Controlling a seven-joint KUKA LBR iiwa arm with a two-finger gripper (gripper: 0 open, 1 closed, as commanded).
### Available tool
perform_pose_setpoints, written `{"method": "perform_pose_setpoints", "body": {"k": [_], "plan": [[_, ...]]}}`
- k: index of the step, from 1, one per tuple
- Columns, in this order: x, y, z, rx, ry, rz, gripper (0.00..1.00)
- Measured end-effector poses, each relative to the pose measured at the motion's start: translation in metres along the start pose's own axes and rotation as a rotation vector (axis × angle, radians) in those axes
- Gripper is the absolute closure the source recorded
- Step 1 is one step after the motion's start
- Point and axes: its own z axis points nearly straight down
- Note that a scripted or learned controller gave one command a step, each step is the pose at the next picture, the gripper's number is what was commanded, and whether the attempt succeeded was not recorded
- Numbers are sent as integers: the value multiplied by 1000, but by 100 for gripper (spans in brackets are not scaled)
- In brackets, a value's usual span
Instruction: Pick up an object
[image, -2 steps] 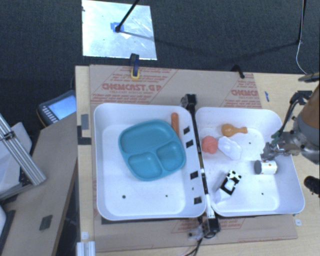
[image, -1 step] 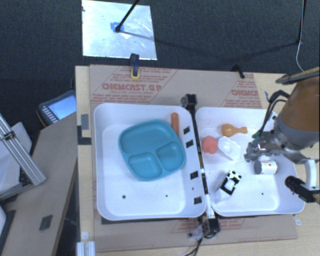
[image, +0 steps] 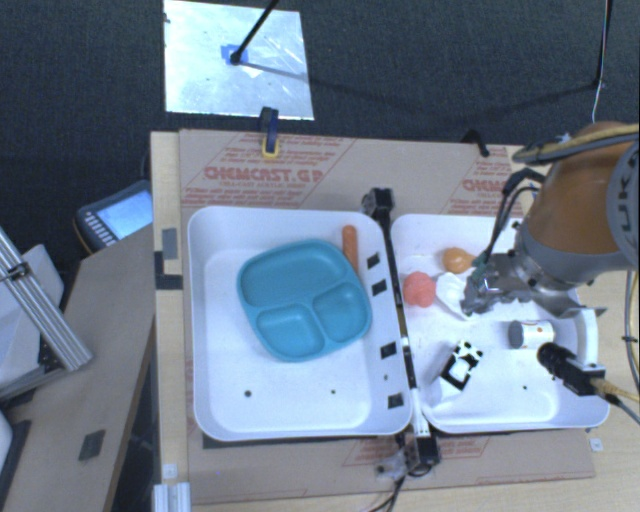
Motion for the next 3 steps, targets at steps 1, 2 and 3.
{"method": "perform_pose_setpoints", "body": {"k": [1, 2, 3], "plan": [[54, 5, -11, 0, 1, -2, 100], [98, 10, -10, 0, 0, -1, 100], [150, 21, 1, 1, 0, -1, 100]]}}
